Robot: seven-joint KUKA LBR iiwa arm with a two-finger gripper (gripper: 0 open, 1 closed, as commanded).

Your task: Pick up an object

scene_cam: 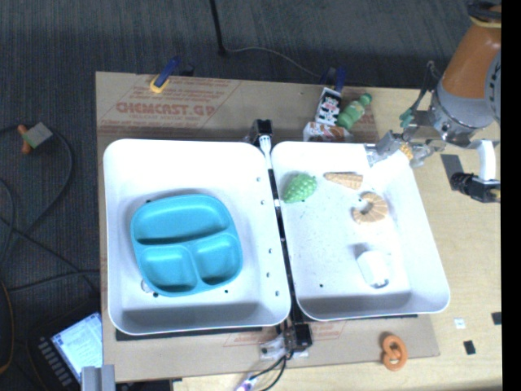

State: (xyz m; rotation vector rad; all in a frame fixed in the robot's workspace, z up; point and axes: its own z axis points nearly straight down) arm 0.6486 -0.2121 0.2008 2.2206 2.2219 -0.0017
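Our jaws hover over the right white bin's far rim, aperture unreadable; descending here, we risk striking it.

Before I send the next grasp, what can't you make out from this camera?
- Pincer: too small and blurred at the right bin's far rim to read its state.
- Arm: cut off by the right edge.
- Item under the blue tray's near-left corner: mostly hidden.
- White cup: blends into the bin.
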